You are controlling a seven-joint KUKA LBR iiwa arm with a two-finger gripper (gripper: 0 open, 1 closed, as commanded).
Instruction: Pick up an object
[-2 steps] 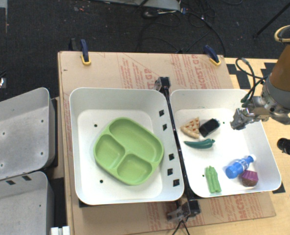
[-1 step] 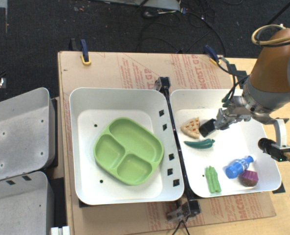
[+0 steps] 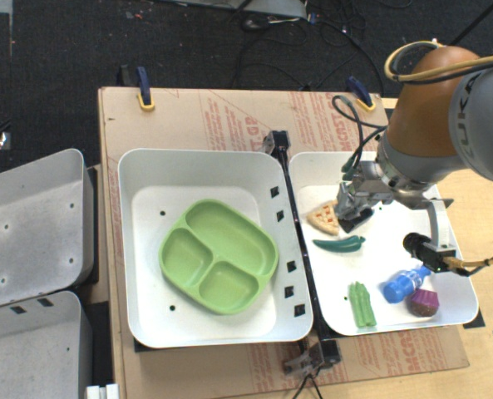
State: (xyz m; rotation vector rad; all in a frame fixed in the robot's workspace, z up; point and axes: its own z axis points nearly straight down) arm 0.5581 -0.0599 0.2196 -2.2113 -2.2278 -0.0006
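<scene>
In the right bin (image 3: pixel 458 302) my gripper (image 3: pixel 352 213) hangs low at the upper left, right beside a pizza slice toy (image 3: pixel 322 218). A dark green pepper (image 3: pixel 340 243) lies just below the gripper. Toward the bin's front lie a light green ridged piece (image 3: pixel 362 304), a blue bottle (image 3: pixel 404 284) and a purple object (image 3: pixel 422 302). The fingers point down toward the pizza slice, and nothing shows between them.
The left bin (image 3: pixel 138 189) holds a green divided plate (image 3: pixel 219 256). A black divider with clips runs between the bins (image 3: pixel 294 231). White lids (image 3: pixel 30 223) lie left of the bench. The arm covers the right bin's far right part.
</scene>
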